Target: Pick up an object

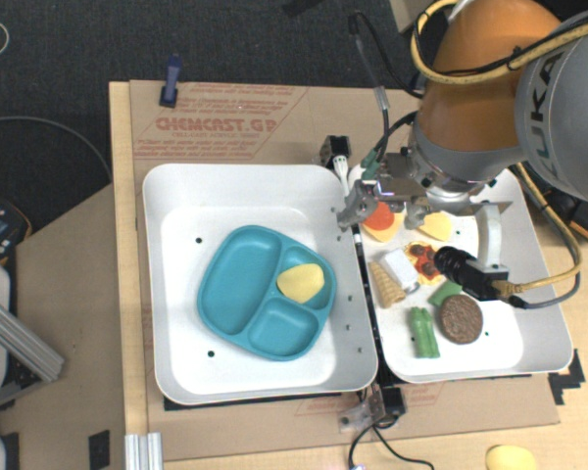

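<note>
The arm reaches in from the upper right of the frame, and its claw (412,204) hangs low over the top of the right bin (544,346); I cannot tell its state. Below it lie small toy foods: an orange piece (379,225), a waffle cone (384,283), a brown cookie (461,318) and a green piece (423,332). The left bin (167,213) holds a teal divided plate (240,287) with 1 yellow piece (301,282).

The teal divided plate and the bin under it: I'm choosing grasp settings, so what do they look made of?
Teal divided plate: seemingly molded plastic, matte to satin, with uniform color and soft rounded dividers. Left bin: likely thin formed white plastic, slightly glossy, with rounded corners and a raised rim. Neither can be confirmed by sight.
</note>
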`<state>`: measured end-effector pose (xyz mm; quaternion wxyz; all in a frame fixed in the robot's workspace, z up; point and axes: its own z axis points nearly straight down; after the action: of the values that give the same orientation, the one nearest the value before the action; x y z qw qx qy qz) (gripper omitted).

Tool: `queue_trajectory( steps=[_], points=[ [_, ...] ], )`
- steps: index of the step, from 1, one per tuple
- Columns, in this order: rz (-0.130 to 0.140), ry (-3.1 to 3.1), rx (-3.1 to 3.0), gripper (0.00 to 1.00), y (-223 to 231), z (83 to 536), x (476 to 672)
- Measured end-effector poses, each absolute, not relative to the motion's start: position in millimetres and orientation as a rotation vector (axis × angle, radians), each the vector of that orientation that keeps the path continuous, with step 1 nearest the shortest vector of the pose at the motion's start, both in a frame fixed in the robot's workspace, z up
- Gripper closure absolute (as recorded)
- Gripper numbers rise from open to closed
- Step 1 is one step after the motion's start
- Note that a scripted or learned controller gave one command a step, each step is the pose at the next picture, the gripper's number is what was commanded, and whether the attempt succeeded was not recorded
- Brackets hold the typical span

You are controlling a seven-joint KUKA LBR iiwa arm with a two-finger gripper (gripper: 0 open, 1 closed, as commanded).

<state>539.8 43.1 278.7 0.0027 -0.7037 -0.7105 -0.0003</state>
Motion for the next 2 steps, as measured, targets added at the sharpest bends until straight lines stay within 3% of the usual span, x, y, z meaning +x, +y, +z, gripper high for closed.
queue_trajectory(
  steps=[1, 2],
  points=[
    [-0.001, -2.223, -2.219, 1.00, 37, 289, 541.2],
    [-0.021, -2.232, -2.224, 1.00, 52, 411, 523.4]
  ],
)
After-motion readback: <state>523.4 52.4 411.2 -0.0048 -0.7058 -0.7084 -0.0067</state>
